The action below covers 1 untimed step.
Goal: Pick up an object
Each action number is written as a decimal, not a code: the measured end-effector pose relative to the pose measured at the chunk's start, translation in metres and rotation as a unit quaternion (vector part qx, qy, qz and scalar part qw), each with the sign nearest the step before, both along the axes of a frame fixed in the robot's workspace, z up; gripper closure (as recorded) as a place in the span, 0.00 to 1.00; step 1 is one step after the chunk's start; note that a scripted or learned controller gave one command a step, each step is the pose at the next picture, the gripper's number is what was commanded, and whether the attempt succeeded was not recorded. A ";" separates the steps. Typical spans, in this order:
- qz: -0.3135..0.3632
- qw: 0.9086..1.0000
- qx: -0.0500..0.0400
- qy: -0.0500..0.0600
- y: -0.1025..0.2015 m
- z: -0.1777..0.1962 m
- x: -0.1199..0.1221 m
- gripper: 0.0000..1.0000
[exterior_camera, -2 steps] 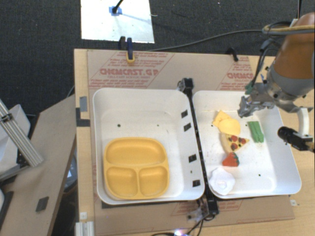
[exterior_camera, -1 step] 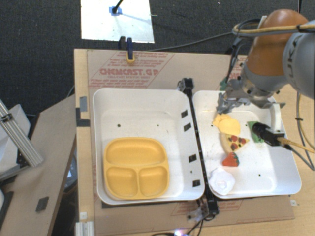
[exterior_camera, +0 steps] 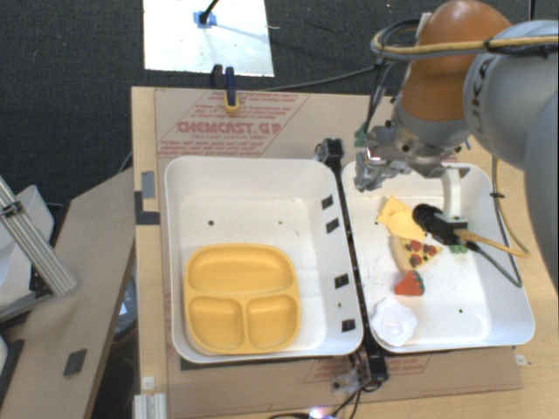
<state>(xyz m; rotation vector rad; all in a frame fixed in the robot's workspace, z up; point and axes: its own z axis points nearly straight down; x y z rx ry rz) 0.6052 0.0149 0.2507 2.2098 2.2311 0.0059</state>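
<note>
My gripper [exterior_camera: 370,175] hangs over the far left corner of the right bin [exterior_camera: 502,308], under the orange wrist band. Nothing shows in it. Just in front of it and to the right lies a pale yellow piece [exterior_camera: 396,217]. Nearer the front are a toy pizza slice [exterior_camera: 417,253], a red strawberry [exterior_camera: 409,284], and a white round lid-like thing [exterior_camera: 393,325] near the bin's front left corner.
The left bin [exterior_camera: 253,186] holds a yellow divided tray [exterior_camera: 243,298] in its front half. A black-marked divider rim [exterior_camera: 342,251] runs between the two bins. The grey arm [exterior_camera: 515,77] covers the right bin's far right side.
</note>
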 end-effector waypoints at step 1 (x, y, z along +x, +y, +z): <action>-0.001 1.000 -0.001 0.000 0.042 -0.002 0.020 1.00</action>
